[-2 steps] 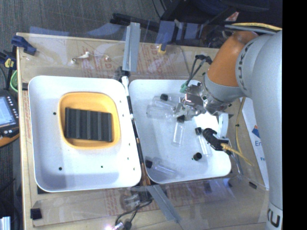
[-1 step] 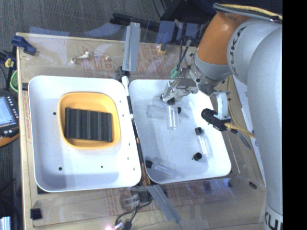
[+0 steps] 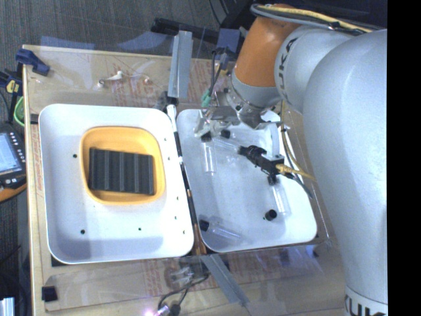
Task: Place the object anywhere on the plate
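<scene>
Plate (image 3: 92, 140) and object are listed after the larger items.

1. Arm (image 3: 342, 143): grey, with an orange band (image 3: 263, 51). It reaches in over the right bin (image 3: 296, 226).
2. Table (image 3: 85, 64): carries both white bins side by side.
3. Left bin (image 3: 59, 209): holds the yellow plate.
4. Dark ribbed block (image 3: 122, 171): lies flat in the plate's well and is probably the task object. If so, placement appears complete.
5. Gripper (image 3: 214, 120): sits low at the far end of the right bin. Whether it is released or clenched cannot be determined.
6. Small dark piece (image 3: 270, 214): lies loose in the right bin, well apart from the gripper.

Procedure: verify a secure hold before lifting. Carry the item over the plate's centre, lower it close, then release.

Markings: "UK" is legible beside the orange band, and "KU" at the arm's lower edge.
</scene>
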`<action>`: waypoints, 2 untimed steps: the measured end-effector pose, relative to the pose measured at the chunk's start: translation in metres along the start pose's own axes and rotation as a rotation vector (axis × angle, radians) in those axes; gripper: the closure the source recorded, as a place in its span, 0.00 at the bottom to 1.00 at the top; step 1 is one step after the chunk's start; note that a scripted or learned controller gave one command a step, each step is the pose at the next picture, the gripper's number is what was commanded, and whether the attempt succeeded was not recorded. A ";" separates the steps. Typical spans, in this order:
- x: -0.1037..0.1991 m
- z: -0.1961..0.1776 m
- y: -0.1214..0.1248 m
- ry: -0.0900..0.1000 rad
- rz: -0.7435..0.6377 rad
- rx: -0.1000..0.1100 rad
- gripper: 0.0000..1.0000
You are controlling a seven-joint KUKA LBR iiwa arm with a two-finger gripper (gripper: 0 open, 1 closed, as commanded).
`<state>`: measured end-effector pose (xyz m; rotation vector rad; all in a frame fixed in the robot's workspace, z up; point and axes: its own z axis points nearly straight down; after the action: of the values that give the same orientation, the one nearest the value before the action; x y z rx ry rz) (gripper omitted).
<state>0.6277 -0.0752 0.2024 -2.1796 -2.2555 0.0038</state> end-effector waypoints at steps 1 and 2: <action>0.035 0.012 -0.018 -0.001 -0.197 0.002 1.00; 0.034 0.012 -0.018 -0.002 -0.197 0.001 0.00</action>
<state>0.6086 -0.0414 0.1906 -1.9477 -2.4587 0.0059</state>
